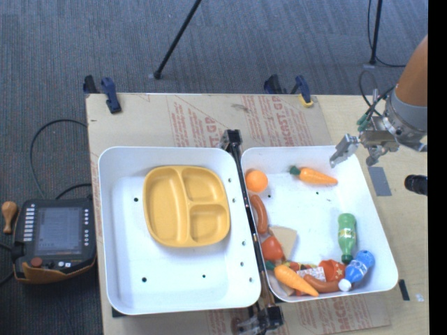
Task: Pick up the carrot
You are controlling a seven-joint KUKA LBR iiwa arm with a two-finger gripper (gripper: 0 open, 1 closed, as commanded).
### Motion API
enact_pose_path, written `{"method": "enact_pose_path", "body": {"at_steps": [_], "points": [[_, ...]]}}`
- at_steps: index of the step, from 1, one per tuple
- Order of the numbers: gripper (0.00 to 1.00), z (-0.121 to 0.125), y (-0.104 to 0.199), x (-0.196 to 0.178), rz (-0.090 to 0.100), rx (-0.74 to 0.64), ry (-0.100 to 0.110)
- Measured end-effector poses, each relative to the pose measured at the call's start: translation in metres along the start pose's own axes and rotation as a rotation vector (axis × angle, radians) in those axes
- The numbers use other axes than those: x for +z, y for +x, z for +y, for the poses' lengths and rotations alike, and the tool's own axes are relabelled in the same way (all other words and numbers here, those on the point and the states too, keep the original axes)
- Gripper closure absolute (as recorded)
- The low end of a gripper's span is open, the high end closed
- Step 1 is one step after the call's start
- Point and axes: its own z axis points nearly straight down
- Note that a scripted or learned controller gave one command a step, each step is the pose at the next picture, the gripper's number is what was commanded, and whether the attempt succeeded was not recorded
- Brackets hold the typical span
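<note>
A two-finger metal gripper (357,152), jaws spread wide and holding nothing, hovers over the right white bin's (374,218) far corner, near an orange plastic carrot (316,176).

Arm (419,82) cut off by the right edge; I see just the orange band and grey wrist. Lower right bin (377,215) corner: a heap of toys overlapping; a second carrot (295,279) lies across a red piece I can't identify. Sausage (260,215) partly tucked under the bin wall. Surface (209,117) front edge runs off the bottom. Pendant (52,239) screen too small to read.
</note>
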Motion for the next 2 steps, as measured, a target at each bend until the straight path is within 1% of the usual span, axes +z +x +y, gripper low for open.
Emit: {"method": "enact_pose_path", "body": {"at_steps": [1, 2], "points": [[0.0, 0.0166, -0.0101, 0.1432, 0.011, 0.261, 0.009], [0.0, 0.0161, -0.0072, 0.1475, 0.009, 0.304, 0.01]]}}
